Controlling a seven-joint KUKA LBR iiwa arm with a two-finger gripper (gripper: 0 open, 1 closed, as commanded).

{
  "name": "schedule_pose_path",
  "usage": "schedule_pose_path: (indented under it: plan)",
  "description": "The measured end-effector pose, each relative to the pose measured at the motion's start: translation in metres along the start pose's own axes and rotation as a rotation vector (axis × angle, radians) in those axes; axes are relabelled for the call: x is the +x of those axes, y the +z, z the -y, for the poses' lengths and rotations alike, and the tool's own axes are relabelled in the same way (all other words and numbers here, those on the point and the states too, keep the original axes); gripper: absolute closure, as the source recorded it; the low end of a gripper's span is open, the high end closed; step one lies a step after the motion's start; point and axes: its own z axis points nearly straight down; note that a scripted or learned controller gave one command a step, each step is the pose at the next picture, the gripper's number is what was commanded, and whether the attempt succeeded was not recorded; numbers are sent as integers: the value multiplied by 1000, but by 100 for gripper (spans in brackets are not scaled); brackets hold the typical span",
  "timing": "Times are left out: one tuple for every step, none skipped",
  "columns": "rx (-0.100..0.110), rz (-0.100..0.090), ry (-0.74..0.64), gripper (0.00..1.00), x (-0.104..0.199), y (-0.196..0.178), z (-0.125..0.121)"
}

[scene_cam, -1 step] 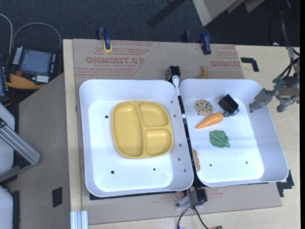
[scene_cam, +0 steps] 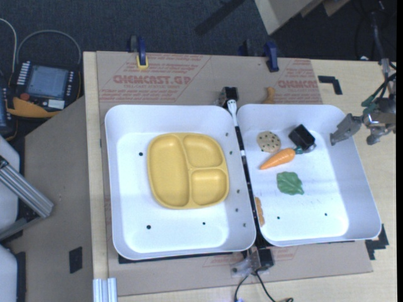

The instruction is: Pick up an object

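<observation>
While our gripper hangs spread and holding nothing over the right bin's far right rim, a carrot lies inside.

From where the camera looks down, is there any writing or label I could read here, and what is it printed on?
"CHEMCAST GP": red print on the brown board under the left bin, last letters not certain.
"CHEMCAST": red print, cut off, on the same board behind the right bin.
Smaller red lines around both prints: too blurred to read.
Handheld screen at far left: too small to read.
</observation>
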Motion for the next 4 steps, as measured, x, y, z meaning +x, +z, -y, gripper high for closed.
schedule_pose_path:
  plan:
    - [5, -2, 1, 0, -9, 49, 0]
    - [7, -3, 1, 0, -9, 103, 12]
    - [8, -4, 0, 0, 0, 155, 20]
    - [-1, 0, 1, 100, -2, 141, 18]
